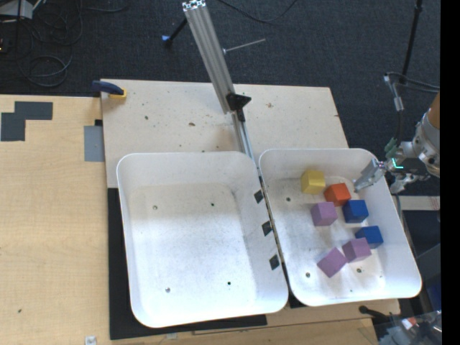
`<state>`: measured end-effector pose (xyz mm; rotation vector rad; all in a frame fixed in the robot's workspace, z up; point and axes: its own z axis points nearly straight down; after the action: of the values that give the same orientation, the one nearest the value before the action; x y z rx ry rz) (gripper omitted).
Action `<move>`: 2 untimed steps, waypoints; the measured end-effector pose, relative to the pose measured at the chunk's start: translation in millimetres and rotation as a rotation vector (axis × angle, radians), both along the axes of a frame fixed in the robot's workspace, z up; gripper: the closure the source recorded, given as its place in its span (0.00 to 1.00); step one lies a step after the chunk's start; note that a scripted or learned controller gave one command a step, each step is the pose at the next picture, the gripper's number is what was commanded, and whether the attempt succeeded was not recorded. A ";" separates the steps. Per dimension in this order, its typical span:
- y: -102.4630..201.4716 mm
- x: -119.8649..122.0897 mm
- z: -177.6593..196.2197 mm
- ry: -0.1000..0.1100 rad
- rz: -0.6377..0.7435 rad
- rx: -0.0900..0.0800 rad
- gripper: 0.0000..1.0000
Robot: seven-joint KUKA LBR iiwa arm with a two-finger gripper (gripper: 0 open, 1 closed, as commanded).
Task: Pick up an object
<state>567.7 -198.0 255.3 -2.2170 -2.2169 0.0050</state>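
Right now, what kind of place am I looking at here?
Probably a robotics lab or test cell. Two shallow white bins, the left bin and the right bin, sit on a bench, coloured blocks like the orange cube lie in the right one, and cables trail over the dark carpet.

Two white bins (188, 165) sat on a pale wooden bench (50, 214) over dark carpet (323, 42). The right bin held one yellow cube (313, 181), an orange cube (337, 193) at its four o'clock, two blue cubes (355, 210) and three purple cubes (323, 213).
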 end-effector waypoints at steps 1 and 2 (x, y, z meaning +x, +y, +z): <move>-0.1 0.8 2.1 -0.004 0.001 -0.001 0.00; -2.2 -3.5 -61.8 0.002 -0.001 0.000 0.00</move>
<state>564.3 -200.2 193.5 -2.2162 -2.2148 0.0072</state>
